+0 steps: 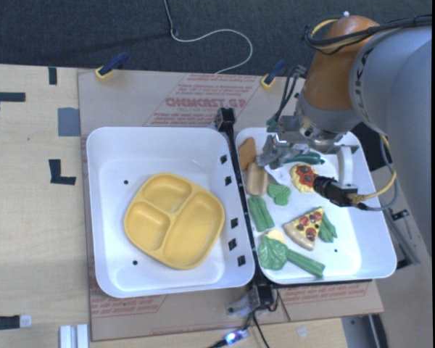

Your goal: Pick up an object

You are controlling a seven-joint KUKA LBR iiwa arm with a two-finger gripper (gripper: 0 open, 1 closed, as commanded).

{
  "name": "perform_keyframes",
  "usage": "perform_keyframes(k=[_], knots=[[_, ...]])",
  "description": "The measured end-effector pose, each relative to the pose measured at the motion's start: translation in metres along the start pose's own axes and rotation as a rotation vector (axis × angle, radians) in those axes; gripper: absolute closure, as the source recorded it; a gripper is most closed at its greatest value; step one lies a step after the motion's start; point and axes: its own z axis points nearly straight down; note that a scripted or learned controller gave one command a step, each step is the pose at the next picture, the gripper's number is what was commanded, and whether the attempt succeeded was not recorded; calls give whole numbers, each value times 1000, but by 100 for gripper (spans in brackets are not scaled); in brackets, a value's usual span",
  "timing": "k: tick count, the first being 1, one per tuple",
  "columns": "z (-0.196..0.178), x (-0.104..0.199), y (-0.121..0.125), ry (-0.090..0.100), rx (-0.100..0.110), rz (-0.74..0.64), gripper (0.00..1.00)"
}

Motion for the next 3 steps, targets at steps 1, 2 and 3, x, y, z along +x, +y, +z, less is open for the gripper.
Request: perform_keyframes(k=[1, 2, 3], knots=[[-19, 15, 9, 0, 0, 3, 100], [-2, 19, -2, -1, 2, 4, 100], [-19, 19, 7, 0, 0, 3, 100]])
